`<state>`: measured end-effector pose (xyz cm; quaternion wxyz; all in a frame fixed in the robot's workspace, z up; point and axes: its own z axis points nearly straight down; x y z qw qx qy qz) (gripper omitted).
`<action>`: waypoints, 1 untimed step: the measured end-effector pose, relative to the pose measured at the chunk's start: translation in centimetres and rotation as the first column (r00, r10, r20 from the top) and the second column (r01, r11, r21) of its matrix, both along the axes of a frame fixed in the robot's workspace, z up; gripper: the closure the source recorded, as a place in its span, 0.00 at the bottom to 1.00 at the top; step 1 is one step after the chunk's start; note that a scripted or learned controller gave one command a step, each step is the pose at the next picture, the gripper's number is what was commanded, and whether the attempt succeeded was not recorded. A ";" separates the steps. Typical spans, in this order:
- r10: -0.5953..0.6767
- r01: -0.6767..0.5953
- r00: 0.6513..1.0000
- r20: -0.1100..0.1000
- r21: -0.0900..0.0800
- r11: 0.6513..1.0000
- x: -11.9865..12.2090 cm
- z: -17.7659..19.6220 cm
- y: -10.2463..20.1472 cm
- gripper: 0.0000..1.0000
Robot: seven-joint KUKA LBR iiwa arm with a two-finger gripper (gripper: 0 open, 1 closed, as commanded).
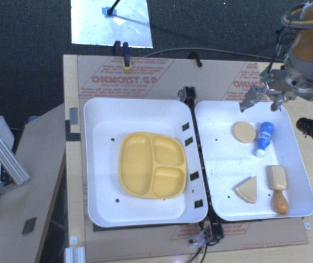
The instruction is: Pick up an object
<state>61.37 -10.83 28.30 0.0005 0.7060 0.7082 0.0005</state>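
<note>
My gripper [263, 102] hangs open over the far edge of the right bin [222, 141], its two fingers spread apart with nothing between them. Just below it in that bin lie a round tan cookie [244, 132] and a small blue and white bottle [264, 137] on its side. Nearer the front sit a tan wedge-shaped piece [248, 189] and a pale block with an orange end [278, 187].
The left bin [101, 147] holds a yellow divided tray [152, 165]. A black hinge strip [193, 147] runs between the bins. Cables and a clamp [125, 55] lie at the bench's far side. A metal frame [3, 152] stands at the left.
</note>
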 end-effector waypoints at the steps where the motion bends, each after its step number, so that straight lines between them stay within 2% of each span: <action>1: -0.002 0.002 1.000 -0.004 0.000 1.000 -0.1 -6.1 -0.5 0.00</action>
